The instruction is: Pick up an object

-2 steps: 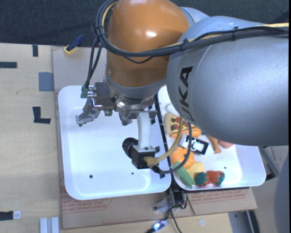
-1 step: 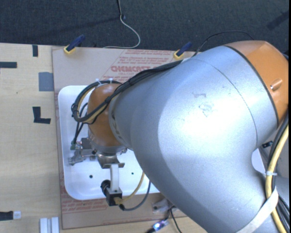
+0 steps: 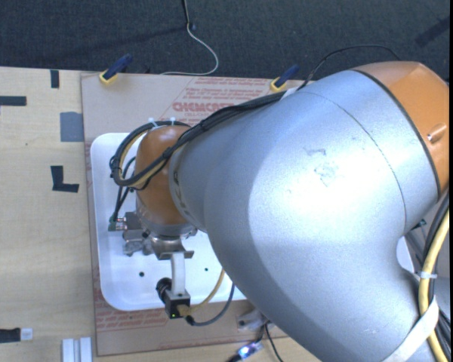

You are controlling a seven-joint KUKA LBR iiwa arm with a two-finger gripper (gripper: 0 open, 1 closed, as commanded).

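My gripper [image 3: 145, 246] hangs low over the left white bin [image 3: 106, 202], near the middle of its floor, below the orange wrist band [image 3: 157, 183]. The wrist body covers the gripper from above. The big grey arm link [image 3: 309, 217] hides the right side of this bin and all that lies further right. The bare strip of bin floor [image 3: 128, 285] in front of the gripper shows just small dark holes.
The bins rest on a cardboard sheet [image 3: 211, 100] held by blue and yellow clamps [image 3: 115, 66] [image 3: 285, 76] at its far edge. The wooden bench [image 3: 30, 225] with black tape marks spreads to the left. A thin cable [image 3: 200, 40] hangs at the back.
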